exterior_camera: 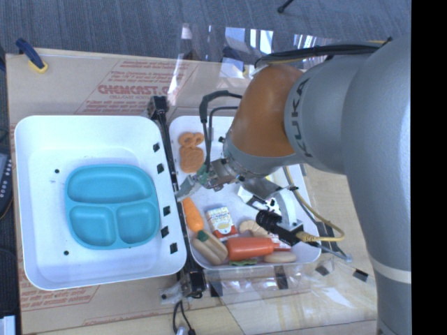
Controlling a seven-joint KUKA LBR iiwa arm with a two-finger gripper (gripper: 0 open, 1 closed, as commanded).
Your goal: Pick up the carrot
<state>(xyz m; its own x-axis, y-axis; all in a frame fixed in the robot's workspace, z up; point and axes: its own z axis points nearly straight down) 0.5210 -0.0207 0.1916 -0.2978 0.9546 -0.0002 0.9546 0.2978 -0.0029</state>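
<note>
Orange plastic, by the look of it: the carrot (pixel 193 214) lies against the right bin's (pixel 307 255) left wall, at nine o'clock from the small carton (pixel 221 220), with a hot dog (pixel 246 248) nearer me. It looks light, stiff and slick, so I'd pinch across its thick middle. Beyond, at one o'clock, the gripper (pixel 207 178) hangs just above; whether it is parted I cannot tell.
</note>
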